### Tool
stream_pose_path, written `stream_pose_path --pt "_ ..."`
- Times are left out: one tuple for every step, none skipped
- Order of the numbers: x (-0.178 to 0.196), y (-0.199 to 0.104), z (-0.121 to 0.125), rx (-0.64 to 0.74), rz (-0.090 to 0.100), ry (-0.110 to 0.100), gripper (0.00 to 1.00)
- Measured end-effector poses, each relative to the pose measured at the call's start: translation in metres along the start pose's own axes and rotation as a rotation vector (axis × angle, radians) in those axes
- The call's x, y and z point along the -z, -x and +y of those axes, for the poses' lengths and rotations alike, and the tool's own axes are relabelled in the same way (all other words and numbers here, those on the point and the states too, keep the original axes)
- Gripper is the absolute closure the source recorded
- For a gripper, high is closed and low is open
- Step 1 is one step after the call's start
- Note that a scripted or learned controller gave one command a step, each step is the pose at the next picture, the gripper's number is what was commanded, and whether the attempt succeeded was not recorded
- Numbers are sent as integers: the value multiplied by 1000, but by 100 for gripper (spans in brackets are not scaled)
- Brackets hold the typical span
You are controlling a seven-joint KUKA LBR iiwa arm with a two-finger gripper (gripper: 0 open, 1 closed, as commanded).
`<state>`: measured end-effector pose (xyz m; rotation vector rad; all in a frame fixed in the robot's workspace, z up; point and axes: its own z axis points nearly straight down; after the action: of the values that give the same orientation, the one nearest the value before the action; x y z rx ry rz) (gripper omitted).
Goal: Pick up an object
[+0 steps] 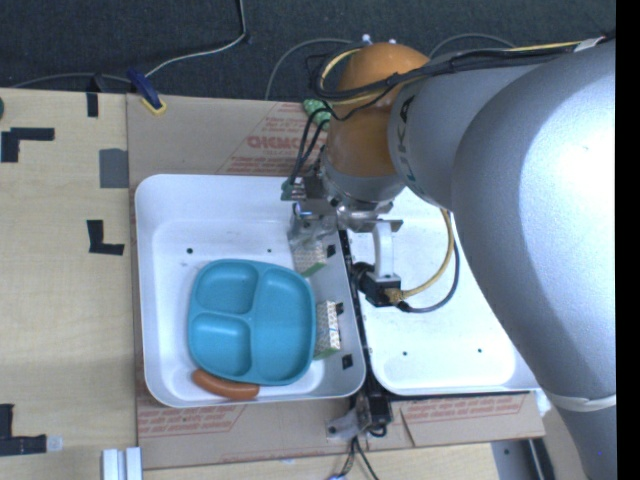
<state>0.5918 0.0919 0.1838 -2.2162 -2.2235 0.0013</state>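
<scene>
A: Start at the left. What lies on the counter (pixel 60 298)?

B: Pale wood with a few black tape marks, and a sheet of brown cardboard (pixel 200 138) under both bins. At the far left corner of the cardboard sits a small blue and yellow clip (pixel 148 92), with a pale cable running off over the dark floor beyond.

A: And the left bin (pixel 165 203)?

B: White, shallow, with rounded corners. In its near half lies a blue divided plate (pixel 250 320) with three compartments, face up. Touching the plate's near edge, tucked against the bin's near wall, is an orange sausage-shaped toy (pixel 226 385). Just right of the plate, along the bin's right wall, a small greenish, patterned piece (pixel 328 328) stands on edge; what it is I cannot make out.

A: Where is the end effector (pixel 312 240)?

B: Low over the far right part of the left bin, just beyond the plate's far right corner, near the wall between the bins. The metal parts blur together with wires around them, so whether it is released or clenched I cannot tell, and no object shows in its grip.

A: Further right?

B: The orange band (pixel 362 108) above the wrist, then the big grey arm (pixel 530 188) covering much of the right bin (pixel 440 363), whose near floor is bare white. A yellow-tipped cable loops over its left side.
</scene>
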Motion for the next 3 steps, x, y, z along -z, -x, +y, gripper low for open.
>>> stream_pose_path --pt "0 1 0 -1 -1 0 0" --pt "0 49 -4 -3 -3 1 0" --pt "0 112 -55 -5 -3 1 0"
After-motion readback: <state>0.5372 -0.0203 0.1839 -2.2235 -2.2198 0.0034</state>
